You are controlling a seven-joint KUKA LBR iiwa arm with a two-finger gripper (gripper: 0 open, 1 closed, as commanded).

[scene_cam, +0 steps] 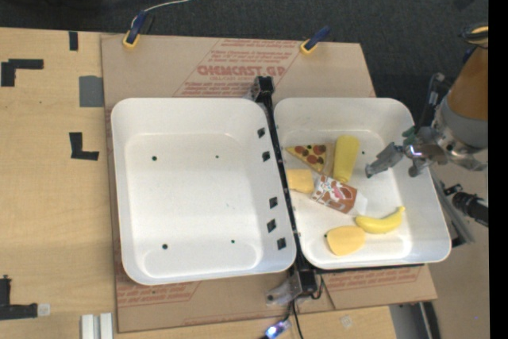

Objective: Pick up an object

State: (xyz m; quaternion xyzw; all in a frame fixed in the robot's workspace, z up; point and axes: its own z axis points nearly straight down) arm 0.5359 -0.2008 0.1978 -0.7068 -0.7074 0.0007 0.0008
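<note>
The right bin (397, 117) holds several toy foods. A pizza slice (309, 152) lies near the divider, with an upright yellow block (345, 157) beside it. Below them are a pale yellow wedge (300, 182) and a brown and red packet (335, 194). A banana (380, 221) and a yellow lemon-like piece (345, 240) lie near the front rim. My gripper (393, 168) hangs over the bin's right part, to the right of the yellow block and above the banana. Its fingers (382, 161) are spread apart, open, with nothing between them.
The left bin (135, 171) stands beside the right one, joined along a black clipped divider (274, 171). Both rest on a cardboard sheet (230, 63) held by clamps. The grey arm with its orange band (472, 87) comes in over the right rim.
</note>
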